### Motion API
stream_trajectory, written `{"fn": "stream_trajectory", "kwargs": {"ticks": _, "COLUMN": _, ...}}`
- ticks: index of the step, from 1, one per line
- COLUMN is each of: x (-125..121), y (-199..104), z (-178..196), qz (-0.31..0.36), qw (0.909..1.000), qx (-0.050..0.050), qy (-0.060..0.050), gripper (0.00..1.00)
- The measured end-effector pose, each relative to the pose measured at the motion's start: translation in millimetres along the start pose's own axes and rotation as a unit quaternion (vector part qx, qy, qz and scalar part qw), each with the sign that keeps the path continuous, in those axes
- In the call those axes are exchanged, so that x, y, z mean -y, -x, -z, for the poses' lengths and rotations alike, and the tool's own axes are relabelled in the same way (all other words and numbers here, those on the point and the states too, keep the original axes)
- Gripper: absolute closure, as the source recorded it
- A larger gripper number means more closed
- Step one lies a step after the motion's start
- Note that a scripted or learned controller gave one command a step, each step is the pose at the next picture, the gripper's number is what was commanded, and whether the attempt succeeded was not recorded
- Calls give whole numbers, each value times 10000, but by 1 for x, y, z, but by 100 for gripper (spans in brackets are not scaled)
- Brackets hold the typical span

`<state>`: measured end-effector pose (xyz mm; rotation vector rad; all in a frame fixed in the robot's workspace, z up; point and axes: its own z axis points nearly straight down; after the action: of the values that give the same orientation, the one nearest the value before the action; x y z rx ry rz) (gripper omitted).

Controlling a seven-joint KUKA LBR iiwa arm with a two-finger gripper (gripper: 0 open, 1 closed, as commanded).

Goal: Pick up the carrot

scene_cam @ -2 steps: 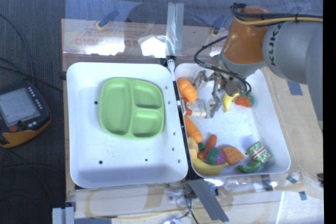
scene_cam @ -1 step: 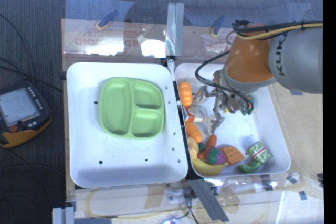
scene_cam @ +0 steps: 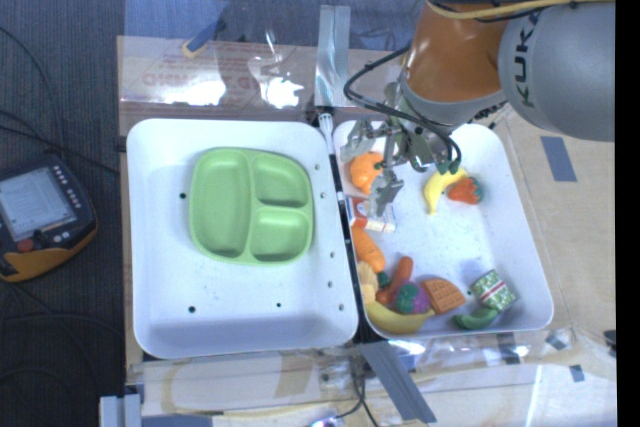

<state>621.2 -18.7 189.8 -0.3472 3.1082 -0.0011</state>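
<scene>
The arm [scene_cam: 520, 35] comes in from the right and hangs over the top of the right bin [scene_cam: 520, 245], its orange band sitting above the bin's far rim. Its gripper [scene_cam: 385, 190] points down near the bin's left wall, and I cannot tell how its jaws stand from here; nothing shows between them. Just beside the gripper, toward the upper left corner, lies a round orange fruit [scene_cam: 362, 170], close against the wall the two bins share. The carrot [scene_cam: 368, 245] lies lower along that same left wall, slanting down the edge, below the gripper and apart from it. Past its lower end the corner gets crowded: a red pepper [scene_cam: 400, 272], a dark berry-like piece [scene_cam: 407, 296], a brown wedge [scene_cam: 443, 295] and a yellow banana [scene_cam: 398, 320] curved along the near rim, all packed together. Further right on the near side sit a green vegetable [scene_cam: 478, 317] and a small striped can [scene_cam: 492, 289]. Near the top right of the bin a second banana [scene_cam: 437, 190] touches a red strawberry-like piece [scene_cam: 465, 190]. The middle and right of this bin's floor are bare white, leaving the most room there. The left bin [scene_cam: 160, 315] bears a green divided plate [scene_cam: 250, 205] set well inside its rims.
</scene>
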Motion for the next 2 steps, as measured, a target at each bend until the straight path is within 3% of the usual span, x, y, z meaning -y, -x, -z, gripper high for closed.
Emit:
{"fn": "stream_trajectory", "kwargs": {"ticks": 1, "x": 21, "y": 10, "z": -5, "qz": -203, "qw": 9998, "qx": -50, "qy": 11, "gripper": 0}}
{"fn": "stream_trajectory", "kwargs": {"ticks": 2, "x": 61, "y": -47, "z": -5, "qz": 35, "qw": 10000, "qx": -57, "qy": -1, "gripper": 0}}
